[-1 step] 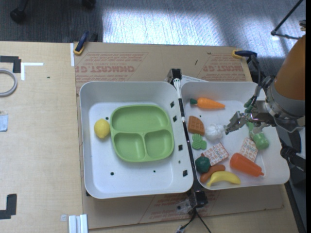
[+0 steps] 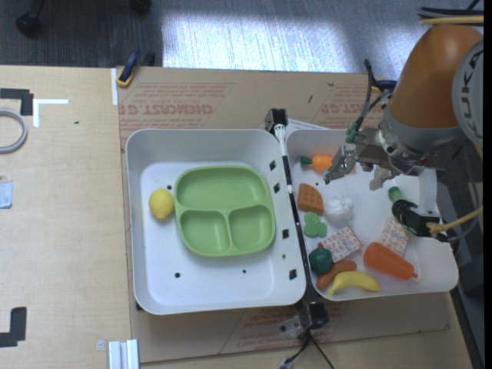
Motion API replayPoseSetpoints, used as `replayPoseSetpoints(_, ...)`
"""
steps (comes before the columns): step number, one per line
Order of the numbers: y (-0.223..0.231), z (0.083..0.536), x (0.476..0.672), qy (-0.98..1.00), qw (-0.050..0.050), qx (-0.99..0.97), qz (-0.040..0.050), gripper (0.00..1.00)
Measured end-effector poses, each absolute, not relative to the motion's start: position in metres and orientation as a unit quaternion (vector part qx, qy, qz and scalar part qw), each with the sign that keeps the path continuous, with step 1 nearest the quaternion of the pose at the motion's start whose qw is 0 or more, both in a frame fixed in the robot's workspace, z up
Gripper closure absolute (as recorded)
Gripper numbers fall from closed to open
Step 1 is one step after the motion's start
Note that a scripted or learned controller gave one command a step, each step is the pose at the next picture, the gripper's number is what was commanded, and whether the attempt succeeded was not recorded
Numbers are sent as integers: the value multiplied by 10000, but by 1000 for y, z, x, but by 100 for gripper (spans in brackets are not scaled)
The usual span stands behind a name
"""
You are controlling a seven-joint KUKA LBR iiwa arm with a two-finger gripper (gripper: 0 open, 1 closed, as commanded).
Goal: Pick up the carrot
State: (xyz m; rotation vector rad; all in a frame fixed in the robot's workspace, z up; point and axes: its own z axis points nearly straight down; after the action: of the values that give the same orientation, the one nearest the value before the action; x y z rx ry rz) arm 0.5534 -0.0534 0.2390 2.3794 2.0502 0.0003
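The carrot (image 2: 389,260), a fat orange cone, lies in the right bin (image 2: 442,279) near its front right corner, beside a checked packet (image 2: 394,237). My gripper (image 2: 358,174) hangs over the back of that bin, well behind the carrot. Its two fingers (image 2: 337,169) are spread open with nothing between them. A small orange piece with a green end (image 2: 320,161) lies just left of the fingers.
The right bin also holds a waffle (image 2: 310,198), a white lump (image 2: 339,207), a green leaf piece (image 2: 314,225), a second checked packet (image 2: 340,242), a banana (image 2: 355,282) and a dark green vegetable (image 2: 320,260). In the left bin (image 2: 146,283) sit a green divided plate (image 2: 225,210) and a lemon (image 2: 161,204).
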Motion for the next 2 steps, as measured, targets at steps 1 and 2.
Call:
replayPoseSetpoints(1, -64, 192, 626, 6585, 1, 7526, -6, 0)
replayPoseSetpoints(2, -93, 92, 636, 6275, -3, 7787, -8, 0)
